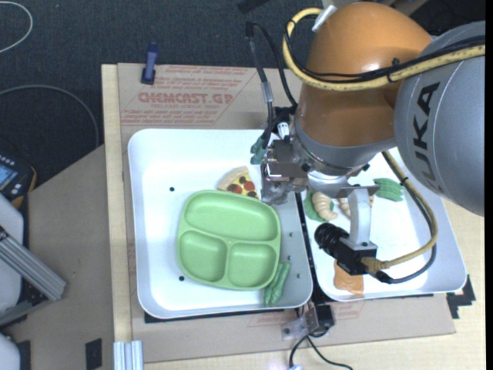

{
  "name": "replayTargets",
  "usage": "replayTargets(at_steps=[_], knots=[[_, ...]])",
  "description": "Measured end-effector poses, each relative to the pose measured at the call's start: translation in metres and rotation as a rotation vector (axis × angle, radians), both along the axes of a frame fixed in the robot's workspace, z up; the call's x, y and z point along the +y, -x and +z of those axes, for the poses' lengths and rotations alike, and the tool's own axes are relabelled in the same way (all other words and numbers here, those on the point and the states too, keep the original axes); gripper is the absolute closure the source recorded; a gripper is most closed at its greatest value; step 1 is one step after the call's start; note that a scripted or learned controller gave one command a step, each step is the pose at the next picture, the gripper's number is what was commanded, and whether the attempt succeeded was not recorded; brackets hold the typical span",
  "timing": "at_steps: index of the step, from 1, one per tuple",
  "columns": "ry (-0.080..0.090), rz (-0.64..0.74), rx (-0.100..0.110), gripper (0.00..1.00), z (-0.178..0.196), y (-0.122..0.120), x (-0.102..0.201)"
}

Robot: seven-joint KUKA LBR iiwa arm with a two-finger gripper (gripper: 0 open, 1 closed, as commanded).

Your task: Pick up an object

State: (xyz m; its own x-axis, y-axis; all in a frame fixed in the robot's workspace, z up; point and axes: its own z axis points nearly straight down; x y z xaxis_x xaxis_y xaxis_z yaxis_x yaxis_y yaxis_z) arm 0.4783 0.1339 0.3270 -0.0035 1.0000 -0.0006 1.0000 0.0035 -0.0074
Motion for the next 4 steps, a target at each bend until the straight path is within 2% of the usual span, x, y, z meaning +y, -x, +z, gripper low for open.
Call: replayTargets(at_steps=[1, 2, 3, 4], knots=[[0.004, -0.013, 0.006, 1.00, -0.109, 0.001, -0.075], [0.000, -0.008, -0.021, 1.00, 0.006, -0.003, -0.116], [-0.003, 0.003, -0.013, 1.00, 0.036, -0.001, -0.056], [-0.003, 0.002, -0.010, 1.00, 0.044, -0.001, -0.006]])
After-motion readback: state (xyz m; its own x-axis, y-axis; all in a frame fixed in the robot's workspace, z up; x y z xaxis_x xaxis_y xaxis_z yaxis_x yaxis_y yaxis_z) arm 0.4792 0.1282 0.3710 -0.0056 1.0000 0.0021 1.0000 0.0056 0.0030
